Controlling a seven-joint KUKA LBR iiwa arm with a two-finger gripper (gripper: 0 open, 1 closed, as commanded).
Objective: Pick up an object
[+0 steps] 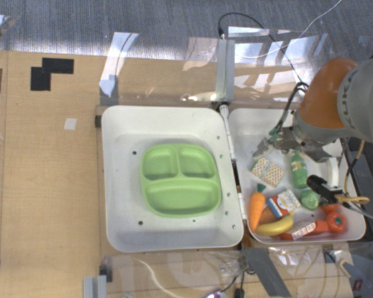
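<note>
My gripper (285,143) hangs over the back of the right bin (242,129), just above the toys. Right below it stands a green bottle (296,168), and a checkered packet (267,172) lies to its left. Toward the bin's front lie an orange carrot (256,208), a yellow banana (275,226), a small printed box (286,201) and a red toy (326,223). A green round piece (309,198) sits beside the bottle's lower end. Nothing is seen held in the gripper.
The left bin (118,185) holds a green divided plate (180,180). A metal post (224,73) stands behind the wall between the bins. The grey and orange arm (336,101) covers the right bin's back right corner.
</note>
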